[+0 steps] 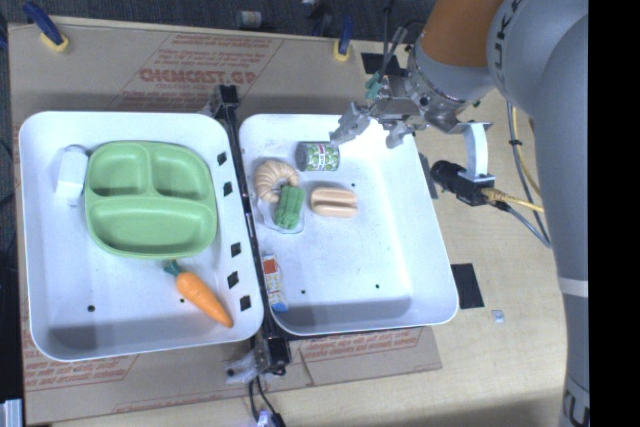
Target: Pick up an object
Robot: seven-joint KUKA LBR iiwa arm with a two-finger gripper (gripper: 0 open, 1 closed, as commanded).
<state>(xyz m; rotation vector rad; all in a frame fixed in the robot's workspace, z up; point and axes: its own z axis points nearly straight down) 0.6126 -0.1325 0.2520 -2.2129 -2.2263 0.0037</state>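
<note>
lying on its side, green-labelled can (318, 156) near gripper (376, 127).

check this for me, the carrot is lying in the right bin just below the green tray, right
Not quite. The camera view shows the carrot lying in the left bin, not the right one. It does lie just below the green tray, as you said.
</note>
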